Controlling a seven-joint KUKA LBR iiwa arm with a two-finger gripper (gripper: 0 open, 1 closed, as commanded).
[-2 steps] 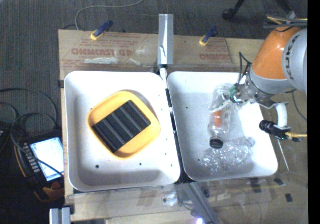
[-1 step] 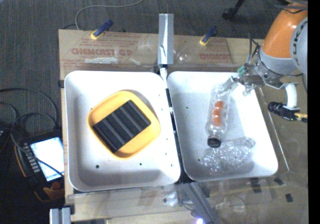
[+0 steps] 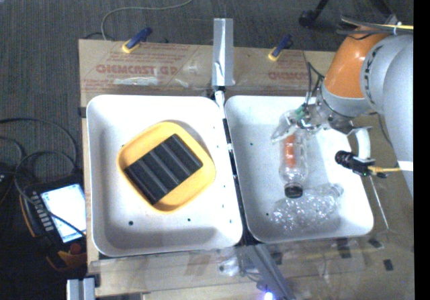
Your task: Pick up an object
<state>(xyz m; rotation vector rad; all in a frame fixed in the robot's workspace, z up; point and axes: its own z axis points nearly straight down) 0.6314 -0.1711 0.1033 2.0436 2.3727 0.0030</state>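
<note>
**Arm over the right-hand bin, above a clear bottle**

Camera view: Two white bins sit side by side on the bench. The bin in the left half of the frame (image 3: pixel 101 178) holds a yellow tray with a black ribbed insert (image 3: pixel 166 166), lying at a slant near its middle. The bin in the right half (image 3: pixel 255 158) holds a clear plastic bottle (image 3: pixel 293 161) with an orange label and a dark cap, lying roughly upright in the frame, cap toward the bottom. Just below the cap lies a crumpled clear plastic piece (image 3: pixel 306 209), near the bin's lower edge. The grey arm with its orange band enters from the upper right; its gripper (image 3: pixel 304 117) sits over the bottle's upper end. Whether it is apart or together cannot be told.
</note>
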